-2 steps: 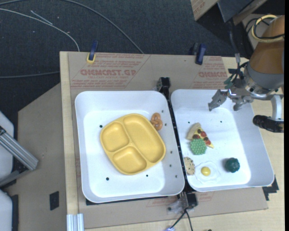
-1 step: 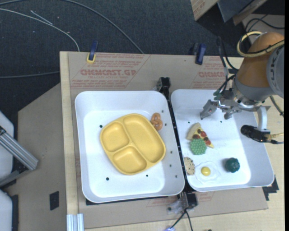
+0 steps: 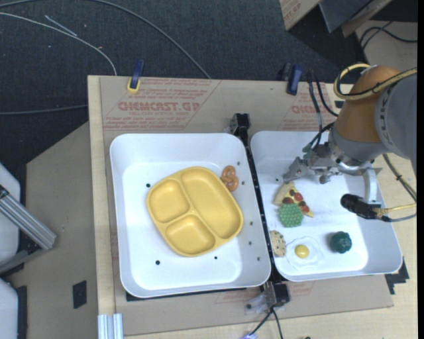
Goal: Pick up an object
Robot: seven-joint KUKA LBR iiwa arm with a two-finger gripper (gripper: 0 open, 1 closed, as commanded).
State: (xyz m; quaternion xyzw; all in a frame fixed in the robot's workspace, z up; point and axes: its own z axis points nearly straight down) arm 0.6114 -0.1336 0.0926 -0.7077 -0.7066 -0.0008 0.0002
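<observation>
Fingers (image 3: 311, 169) (grip state unreadable) hover above pizza slice (image 3: 292, 196), its tip pointing lower right.

Dark carpet floor (image 3: 199, 33), cables (image 3: 79, 36) trailing across.
Brown board (image 3: 192, 99) clamped at its far edge with blue clamps (image 3: 136, 76), cardboard box (image 3: 298, 10) up top.

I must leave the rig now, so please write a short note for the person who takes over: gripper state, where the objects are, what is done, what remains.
Gripper: low over the back of the right bin, above the toys; nothing seen between its fingers.
Right bin: pizza slice, green bumpy toy, fried egg, dark green round toy, cookie at the left wall.
Left bin: yellow divided tray, pretzel beside it.
Done: no object lifted.
Left: grasp one and raise it; the pizza slice looks nearest.
</observation>
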